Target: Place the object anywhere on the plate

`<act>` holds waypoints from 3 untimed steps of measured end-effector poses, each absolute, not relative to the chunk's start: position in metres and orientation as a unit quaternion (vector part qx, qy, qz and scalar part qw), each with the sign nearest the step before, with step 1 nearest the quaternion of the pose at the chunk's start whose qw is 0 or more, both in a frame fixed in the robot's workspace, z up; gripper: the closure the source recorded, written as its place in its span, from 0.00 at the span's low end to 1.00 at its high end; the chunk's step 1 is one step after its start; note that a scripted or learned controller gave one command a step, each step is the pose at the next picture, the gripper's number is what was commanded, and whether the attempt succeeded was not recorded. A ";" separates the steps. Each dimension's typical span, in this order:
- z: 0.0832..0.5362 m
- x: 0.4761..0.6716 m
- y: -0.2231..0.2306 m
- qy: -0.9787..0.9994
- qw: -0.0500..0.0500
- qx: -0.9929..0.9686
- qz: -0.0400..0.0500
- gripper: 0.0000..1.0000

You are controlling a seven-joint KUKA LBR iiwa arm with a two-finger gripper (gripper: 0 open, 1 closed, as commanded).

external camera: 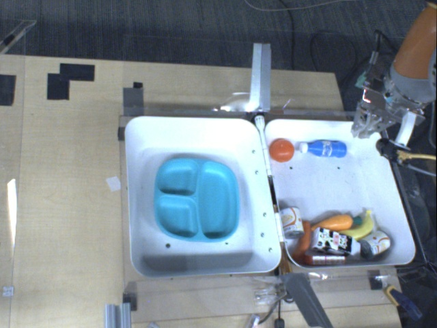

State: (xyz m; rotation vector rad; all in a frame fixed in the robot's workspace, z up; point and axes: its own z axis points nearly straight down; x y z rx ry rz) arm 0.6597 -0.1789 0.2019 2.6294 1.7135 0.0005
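Note:
A blue sectioned plate (198, 198) lies in the left white bin (143, 149), with nothing on it. The right bin (355, 183) holds the objects: an orange ball (281, 149) and a blue and white bottle (323, 148) near its back edge, and a pile at the front with a toy carrot (332, 222), a yellow banana (364, 226), a small can (291, 219) and a printed box (333, 240). My gripper (369, 124) hangs over the right bin's back right corner, well apart from all the objects, with nothing seen in it.
A metal post (261, 74) stands behind the seam between the bins. A black cable (293, 12) runs across the dark floor at the back. Bare wooden bench (61, 203) stretches to the left of the bins.

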 end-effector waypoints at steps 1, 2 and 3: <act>0.246 0.637 -0.086 0.533 0.000 0.846 0.001 1.00; 0.224 0.553 -0.022 0.487 -0.001 0.873 -0.001 1.00; 0.291 0.529 0.040 0.512 0.000 0.859 0.001 1.00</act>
